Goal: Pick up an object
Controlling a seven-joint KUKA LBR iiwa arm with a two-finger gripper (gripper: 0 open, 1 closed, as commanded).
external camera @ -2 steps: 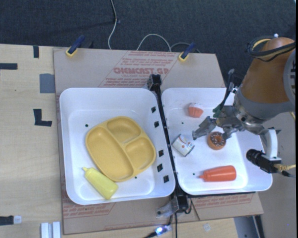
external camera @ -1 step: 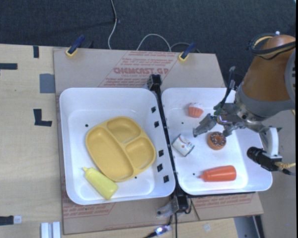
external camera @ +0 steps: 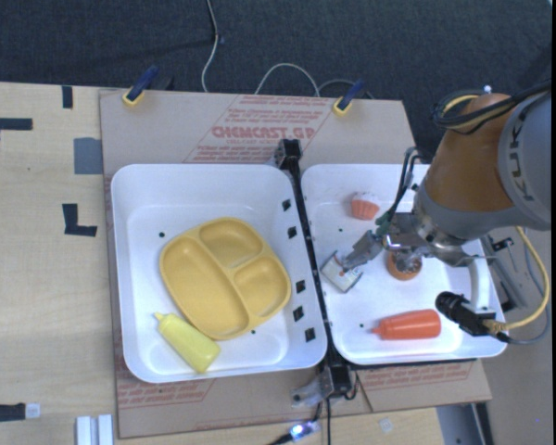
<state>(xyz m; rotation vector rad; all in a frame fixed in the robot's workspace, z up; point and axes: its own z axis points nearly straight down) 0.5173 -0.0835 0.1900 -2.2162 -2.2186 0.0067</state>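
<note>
Two-finger gripper (external camera: 341, 272) low in the right white bin (external camera: 352, 341), beside the divider, fingers closed on nothing visible. Likeliest target: smooth orange plastic carrot-like piece (external camera: 409, 324), lower right of gripper. Probably light, rigid, slippery; best pinched across its narrow middle.

We see the arm (external camera: 482, 170) reaching in over the right bin (external camera: 352, 341), its gripper (external camera: 352, 265) low beside a small grey-and-white block (external camera: 339, 273). An orange carrot (external camera: 409, 324), a pink cupcake (external camera: 363, 207) and a small brown piece (external camera: 405, 267) also lie in this bin. The left bin (external camera: 130, 248) holds a yellow divided plate (external camera: 224, 276) and a yellow bottle (external camera: 186, 340) just beside it.
</note>
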